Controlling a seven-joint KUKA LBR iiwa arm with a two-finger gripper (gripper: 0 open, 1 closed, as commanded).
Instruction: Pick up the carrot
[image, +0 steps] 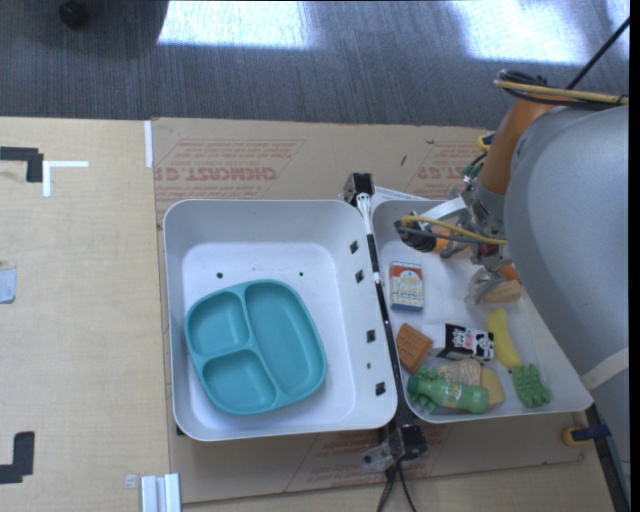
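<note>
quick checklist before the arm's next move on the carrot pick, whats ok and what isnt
1. Carrot located: cannot tell; an orange piece shows beside the gripper, mostly hidden.
2. Gripper over the right bin: ok.
3. Carrot held between fingers: cannot tell, the arm blocks the view.
4. Neighbours apart from the gripper: ok for the small carton and banana.
5. Left bin holds the teal tray, away from the pick: ok.

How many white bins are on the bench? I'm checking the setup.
2: the left bin holds a teal tray; the right bin holds the small items, partly covered by the arm.
</note>
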